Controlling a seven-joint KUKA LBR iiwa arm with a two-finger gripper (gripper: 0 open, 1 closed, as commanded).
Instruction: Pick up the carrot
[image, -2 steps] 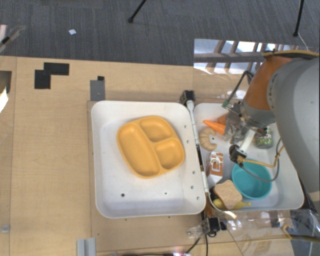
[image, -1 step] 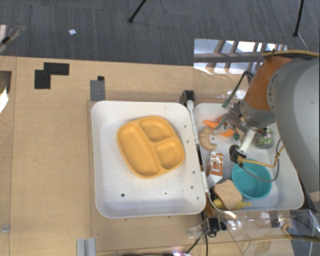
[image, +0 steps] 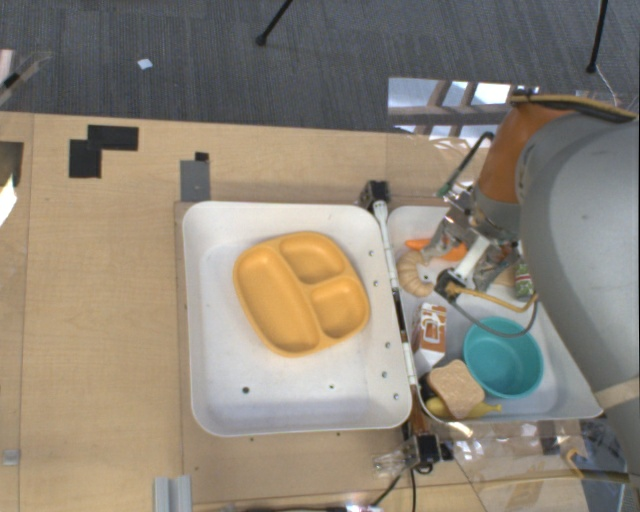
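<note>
Hand (image: 462, 252) hung low over the right bin (image: 575, 385), its grip unclear to me, just beside the carrot (image: 418, 243); around that bin lay tan table (image: 90, 330), grey carpet (image: 200, 55) beyond.

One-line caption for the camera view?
End effector reaches down into the cluttered right bin near the carrot; a yellow divided plate sits in the left bin.

A robotics lab: a plywood bench (image: 90, 330) holds 2 white bins (image: 215, 400) clamped side by side, loose cables (image: 400, 480) trail at 6 o'clock, grey carpet (image: 200, 50) with stand legs (image: 275, 22) runs along 12 o'clock.
</note>
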